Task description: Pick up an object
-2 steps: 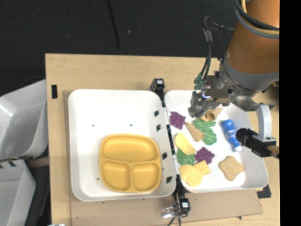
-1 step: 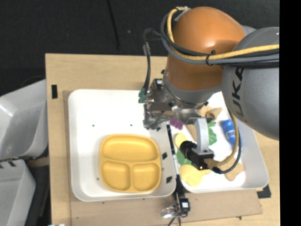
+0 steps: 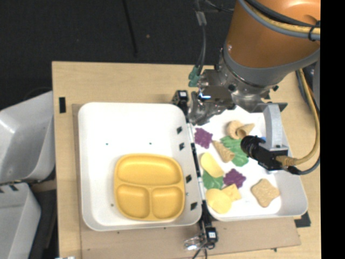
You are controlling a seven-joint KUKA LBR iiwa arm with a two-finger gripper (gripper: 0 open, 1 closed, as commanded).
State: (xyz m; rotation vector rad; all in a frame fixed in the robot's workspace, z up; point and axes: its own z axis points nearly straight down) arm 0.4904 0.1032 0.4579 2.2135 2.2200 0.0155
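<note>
A tan wooden bench (image 3: 108,80) carries two white bins side by side, touching: the left bin (image 3: 97,144) and the right bin (image 3: 291,198), nearer the arm.

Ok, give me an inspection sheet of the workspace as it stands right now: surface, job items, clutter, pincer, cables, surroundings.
Surface: wooden bench bearing two white bins side by side, left bin and right bin.
Job's things: right bin holds small toy foods, among them a purple piece, a green piece, a yellow piece and a tan toast-like piece.
Clutter: a yellow divided tray lies in the left bin.
Pincer: pincer low at the right bin's far left corner; finger state cannot be told.
Cables: a dark cable runs up beside the arm; a tan hose loops at right.
Surroundings: dark floor, a white object at left.
</note>
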